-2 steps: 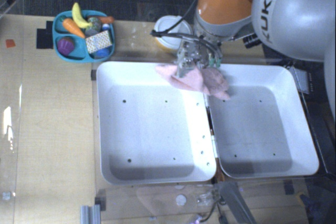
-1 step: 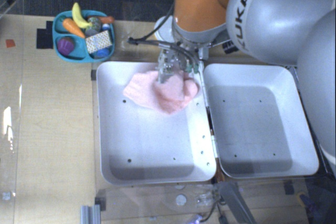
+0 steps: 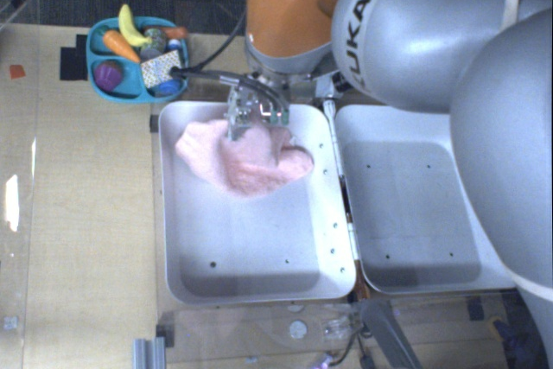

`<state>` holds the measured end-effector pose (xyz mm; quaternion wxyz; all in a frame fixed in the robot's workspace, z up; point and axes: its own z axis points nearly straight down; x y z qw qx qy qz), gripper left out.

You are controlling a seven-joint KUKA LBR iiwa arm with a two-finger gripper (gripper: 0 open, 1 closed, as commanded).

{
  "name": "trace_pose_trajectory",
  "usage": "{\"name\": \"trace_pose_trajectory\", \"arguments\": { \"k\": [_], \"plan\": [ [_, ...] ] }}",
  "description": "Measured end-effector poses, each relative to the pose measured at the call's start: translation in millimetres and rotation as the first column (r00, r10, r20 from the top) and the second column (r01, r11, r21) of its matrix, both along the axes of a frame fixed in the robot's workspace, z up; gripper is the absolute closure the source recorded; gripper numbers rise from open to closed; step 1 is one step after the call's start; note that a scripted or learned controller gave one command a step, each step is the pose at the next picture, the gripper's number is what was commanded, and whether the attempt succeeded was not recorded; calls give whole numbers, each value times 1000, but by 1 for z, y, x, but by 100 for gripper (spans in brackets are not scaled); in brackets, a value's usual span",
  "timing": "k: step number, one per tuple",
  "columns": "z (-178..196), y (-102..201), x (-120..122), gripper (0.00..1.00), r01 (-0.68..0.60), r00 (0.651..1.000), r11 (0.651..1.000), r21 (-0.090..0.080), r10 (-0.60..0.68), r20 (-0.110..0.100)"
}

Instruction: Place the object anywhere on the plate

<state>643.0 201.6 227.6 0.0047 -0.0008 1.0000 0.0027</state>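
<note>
A: Where is the cloth [image 3: 242, 158]?

B: It lies crumpled in the far half of the left bin [image 3: 251, 264], pink and soft, spread from near the left wall towards the right one. The plate [image 3: 97, 56] is the blue sectioned one out on the surface [image 3: 78, 212], just beyond the bin's far left corner, already carrying a banana [image 3: 130, 24], a carrot [image 3: 119, 44], a purple piece [image 3: 108, 75] and a speckled sponge [image 3: 162, 66].

A: What could go wrong from here?

B: I would judge the cloth the main trouble. It is limp, so a pinch may catch only a fold and let the rest slide out on the lift, or a trailing edge may drag over the bin wall. The plate is crowded too, so the cloth could drape half off it or knock the toys about.

A: And the jaws [image 3: 256, 118]?

B: They hang right over the cloth's far edge, the tips down at or in the fabric. I cannot tell how wide they stand, nor whether any cloth sits between them. The right bin [image 3: 415, 212] lies under the arm.
</note>
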Motion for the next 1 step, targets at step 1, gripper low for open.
{"name": "trace_pose_trajectory", "arguments": {
  "k": [1],
  "plan": [
    [0,0,0,0,0,1000,1000,0,0,0]
  ]
}}
